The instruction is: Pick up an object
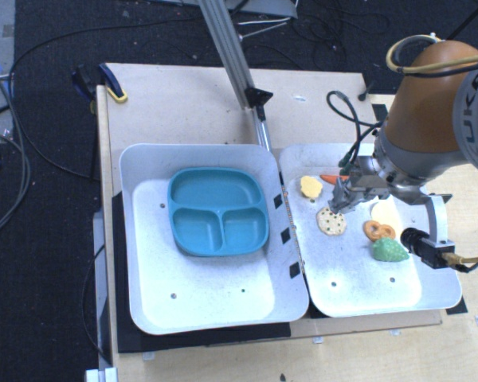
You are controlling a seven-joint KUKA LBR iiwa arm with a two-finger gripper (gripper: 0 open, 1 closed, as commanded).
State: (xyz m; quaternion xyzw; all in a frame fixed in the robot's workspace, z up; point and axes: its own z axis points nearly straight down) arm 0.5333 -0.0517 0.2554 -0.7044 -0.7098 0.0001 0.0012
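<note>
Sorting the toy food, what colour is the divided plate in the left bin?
Blue divided plate, camera view.

Two white bins (143,293) (430,293). One blue divided plate (219,212). One cookie (331,222). One yellow piece (311,187). One orange piece (331,179). One pretzel (378,231). One green piece (390,251). One pale piece (385,212).

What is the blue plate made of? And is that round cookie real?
The blue three-compartment plate looks like smooth moulded plastic: even colour, soft sheen, rounded dividers. The round tan speckled cookie is probably a plastic or rubber toy, but it is too small to say for sure.
</note>
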